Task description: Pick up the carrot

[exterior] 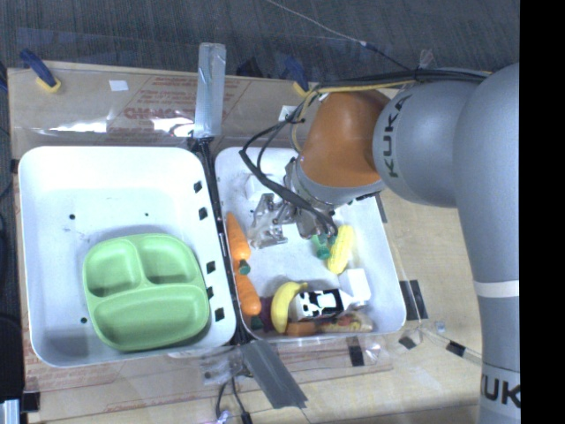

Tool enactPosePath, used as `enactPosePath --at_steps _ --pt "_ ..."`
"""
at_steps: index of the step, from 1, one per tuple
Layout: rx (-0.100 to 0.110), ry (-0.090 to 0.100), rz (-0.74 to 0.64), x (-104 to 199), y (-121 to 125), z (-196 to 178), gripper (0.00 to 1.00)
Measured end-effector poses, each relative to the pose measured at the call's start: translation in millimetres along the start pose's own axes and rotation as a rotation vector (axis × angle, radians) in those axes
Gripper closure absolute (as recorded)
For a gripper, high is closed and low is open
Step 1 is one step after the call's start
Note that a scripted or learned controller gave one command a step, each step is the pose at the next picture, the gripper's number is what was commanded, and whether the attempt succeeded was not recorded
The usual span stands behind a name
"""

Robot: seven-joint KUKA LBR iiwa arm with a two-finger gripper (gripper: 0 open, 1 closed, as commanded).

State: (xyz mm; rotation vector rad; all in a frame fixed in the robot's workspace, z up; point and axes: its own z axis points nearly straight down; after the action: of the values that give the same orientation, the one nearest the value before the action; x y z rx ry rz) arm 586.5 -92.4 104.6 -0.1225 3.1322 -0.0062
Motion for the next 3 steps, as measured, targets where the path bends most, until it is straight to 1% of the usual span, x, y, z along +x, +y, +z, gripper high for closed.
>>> enactPosePath --at_steps 1,2,3 --pt "0.0 0.001 -0.001 0 0 0 0.0" --pt "-0.004 0.009 0.14 19 2 12 0.0" --pt "-0.003 0.011 0.394 36 0 13 0.0"
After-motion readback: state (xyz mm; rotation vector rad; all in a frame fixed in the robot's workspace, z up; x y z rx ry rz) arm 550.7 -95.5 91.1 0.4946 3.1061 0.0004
